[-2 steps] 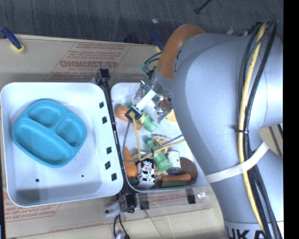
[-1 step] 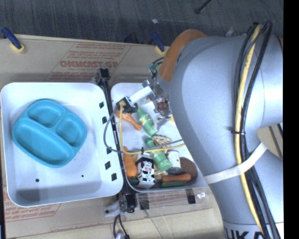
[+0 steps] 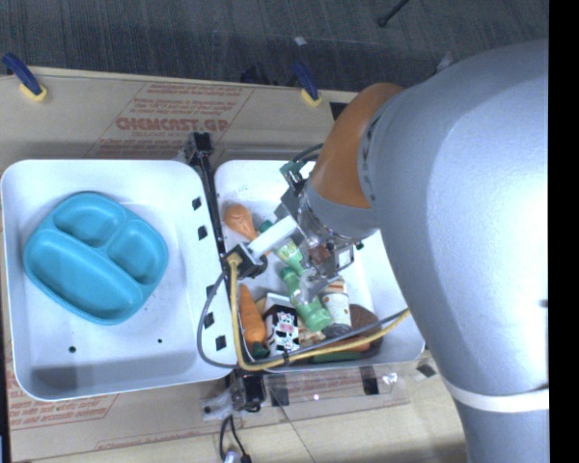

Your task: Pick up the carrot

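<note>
Just left of fingers (image 3: 314, 287), carrot (image 3: 252, 318), apart

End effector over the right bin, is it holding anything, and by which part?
It cannot be told. The end effector sits low among the clutter in the right bin; the carrot lies apart from it, near the bin's left wall.

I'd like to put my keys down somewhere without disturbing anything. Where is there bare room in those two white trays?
The left bin has bare floor along its near edge and its right side, around the blue divided plate. The right bin is crowded: the carrot, other toy foods, a cable and the robot's hand fill it.
</note>
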### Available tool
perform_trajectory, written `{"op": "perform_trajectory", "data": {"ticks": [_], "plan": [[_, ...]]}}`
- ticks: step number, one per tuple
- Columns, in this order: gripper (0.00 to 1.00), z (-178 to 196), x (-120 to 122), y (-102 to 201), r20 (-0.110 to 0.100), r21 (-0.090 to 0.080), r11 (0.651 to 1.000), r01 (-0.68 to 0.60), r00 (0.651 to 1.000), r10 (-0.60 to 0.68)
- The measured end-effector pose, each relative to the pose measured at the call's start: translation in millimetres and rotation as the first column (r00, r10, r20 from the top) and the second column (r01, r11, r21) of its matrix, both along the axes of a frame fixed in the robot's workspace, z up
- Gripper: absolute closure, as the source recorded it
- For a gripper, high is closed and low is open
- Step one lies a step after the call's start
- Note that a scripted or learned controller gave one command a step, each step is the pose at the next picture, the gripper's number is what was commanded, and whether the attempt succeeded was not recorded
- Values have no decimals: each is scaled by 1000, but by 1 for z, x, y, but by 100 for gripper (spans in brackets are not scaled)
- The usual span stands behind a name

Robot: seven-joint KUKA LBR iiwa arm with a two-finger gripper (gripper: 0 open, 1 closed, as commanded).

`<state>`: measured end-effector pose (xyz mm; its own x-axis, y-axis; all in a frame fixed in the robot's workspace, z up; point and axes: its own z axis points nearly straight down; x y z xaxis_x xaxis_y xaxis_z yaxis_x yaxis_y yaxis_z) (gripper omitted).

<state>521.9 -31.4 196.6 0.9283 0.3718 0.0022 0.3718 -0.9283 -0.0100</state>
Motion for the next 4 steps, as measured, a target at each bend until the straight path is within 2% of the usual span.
{"op": "perform_trajectory", "data": {"ticks": [1,2,3,4], "plan": [[0,-6,37,5,-9,-8,996,90,996,-90],[0,-5,41,49,-7,-10,987,163,987,-163],[0,-5,28,101,-10,-9,988,154,988,-154],[0,101,-45,29,0,-6,991,137,991,-137]]}}
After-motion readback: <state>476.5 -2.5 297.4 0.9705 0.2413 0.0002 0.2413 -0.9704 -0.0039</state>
